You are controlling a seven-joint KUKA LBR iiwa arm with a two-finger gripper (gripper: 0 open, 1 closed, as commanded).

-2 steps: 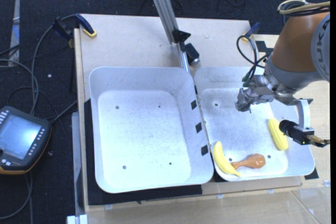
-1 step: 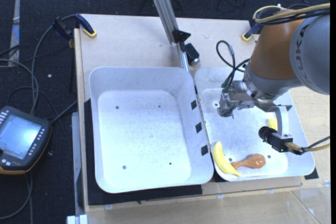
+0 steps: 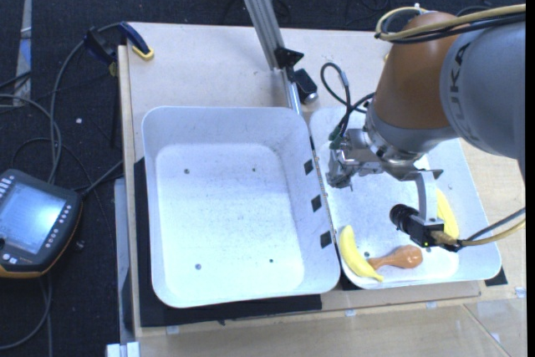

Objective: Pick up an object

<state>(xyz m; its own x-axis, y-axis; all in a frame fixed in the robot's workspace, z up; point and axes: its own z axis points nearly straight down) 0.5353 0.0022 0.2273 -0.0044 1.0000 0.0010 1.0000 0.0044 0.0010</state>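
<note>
My gripper (image 3: 341,173) hangs over the left part of the right bin (image 3: 481,259), close to the wall between the two bins. A yellow banana (image 3: 354,253) lies at that bin's front left corner, below the gripper and apart from it. Beside it, to the right, lies an orange-brown drumstick-shaped toy (image 3: 401,259). A second yellow piece (image 3: 448,215) lies farther right, partly hidden behind a black and white attachment (image 3: 416,221) on the arm. Nothing shows in the gripper's grasp.
The left bin (image 3: 167,138) stands next to the right one, their walls touching. A slanted aluminium bar (image 3: 259,4) rises behind the bins. A clamp (image 3: 125,38) sits at the bench's back left corner. A handheld pendant (image 3: 33,221) lies off the bench at left.
</note>
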